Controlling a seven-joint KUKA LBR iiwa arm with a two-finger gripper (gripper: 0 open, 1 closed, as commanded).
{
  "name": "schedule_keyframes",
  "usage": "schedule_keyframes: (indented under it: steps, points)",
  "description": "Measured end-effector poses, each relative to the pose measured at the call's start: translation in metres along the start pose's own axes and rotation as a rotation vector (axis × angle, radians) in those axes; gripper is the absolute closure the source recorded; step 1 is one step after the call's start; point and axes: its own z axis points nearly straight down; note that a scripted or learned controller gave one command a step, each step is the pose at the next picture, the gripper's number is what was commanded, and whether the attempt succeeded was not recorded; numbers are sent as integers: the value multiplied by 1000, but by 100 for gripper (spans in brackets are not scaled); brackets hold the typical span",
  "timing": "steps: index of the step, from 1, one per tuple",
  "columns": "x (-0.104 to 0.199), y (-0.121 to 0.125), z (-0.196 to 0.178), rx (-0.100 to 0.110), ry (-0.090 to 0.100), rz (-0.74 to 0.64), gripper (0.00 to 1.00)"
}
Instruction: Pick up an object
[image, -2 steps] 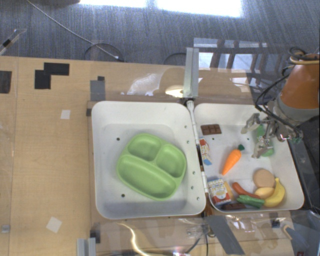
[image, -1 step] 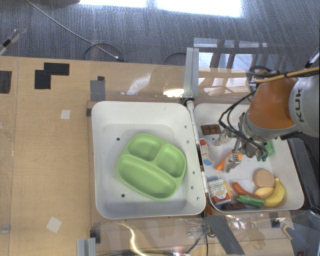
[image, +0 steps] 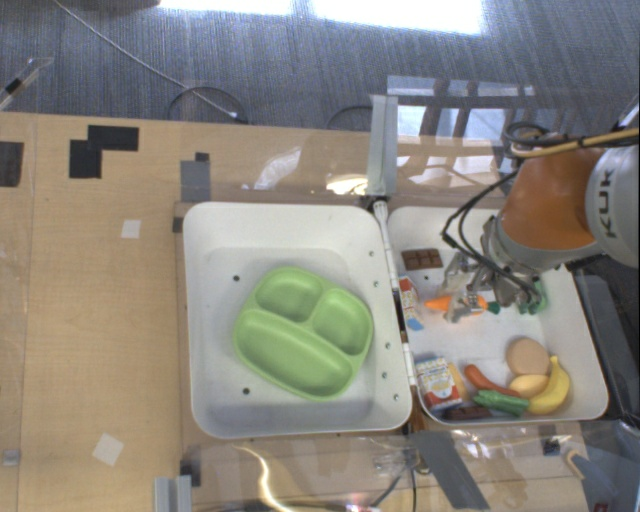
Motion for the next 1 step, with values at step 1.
schedule_keyframes:
  steps: [1]
  points:
    - [-48,14,-130,0,9,-41,100]
